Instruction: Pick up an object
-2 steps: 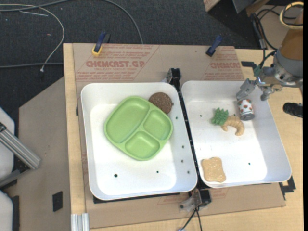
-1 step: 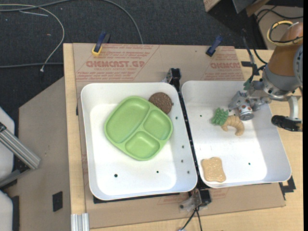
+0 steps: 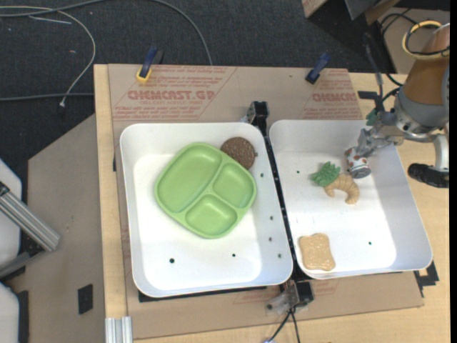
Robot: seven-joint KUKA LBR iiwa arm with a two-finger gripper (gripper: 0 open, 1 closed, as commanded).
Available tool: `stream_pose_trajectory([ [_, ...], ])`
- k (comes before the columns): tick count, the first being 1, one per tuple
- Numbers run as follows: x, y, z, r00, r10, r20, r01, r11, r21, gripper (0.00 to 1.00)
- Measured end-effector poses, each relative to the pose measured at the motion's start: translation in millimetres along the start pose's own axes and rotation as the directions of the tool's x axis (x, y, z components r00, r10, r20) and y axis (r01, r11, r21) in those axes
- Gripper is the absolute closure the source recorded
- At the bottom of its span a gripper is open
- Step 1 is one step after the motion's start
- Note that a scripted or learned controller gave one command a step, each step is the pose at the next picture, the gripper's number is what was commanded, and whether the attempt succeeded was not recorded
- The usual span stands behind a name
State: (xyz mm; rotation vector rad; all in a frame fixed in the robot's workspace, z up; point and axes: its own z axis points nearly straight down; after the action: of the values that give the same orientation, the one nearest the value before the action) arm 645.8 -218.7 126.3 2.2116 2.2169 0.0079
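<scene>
- Left bin [image 3: 143,191] — green divided plate [image 3: 206,189], brown cookie [image 3: 238,149].
- Right bin [image 3: 400,220] — green leaf toy [image 3: 325,174], tan croissant [image 3: 345,187], toast [image 3: 316,252].
- My gripper [image 3: 359,161] — jaw state I can't tell.

Arm [image 3: 421,91] reaching in, gripper [image 3: 359,164] lowered, perhaps tilted

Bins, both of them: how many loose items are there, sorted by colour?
Green: 2, divided plate and small leafy piece
Tan: 2, croissant-shaped piece and toast-shaped piece
Brown: 1, round patty
Total: 5
</scene>
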Motion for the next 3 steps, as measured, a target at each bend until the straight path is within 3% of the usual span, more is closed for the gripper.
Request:
stream_pose_trajectory([
  [2,1,-4,-81,1.000,0.001,-0.001,-0.001,1.000,0.004,1.00],
  [3,46,-7,-82,1.000,-0.002,-0.006,0.002,1.000,0.013,1.00],
])
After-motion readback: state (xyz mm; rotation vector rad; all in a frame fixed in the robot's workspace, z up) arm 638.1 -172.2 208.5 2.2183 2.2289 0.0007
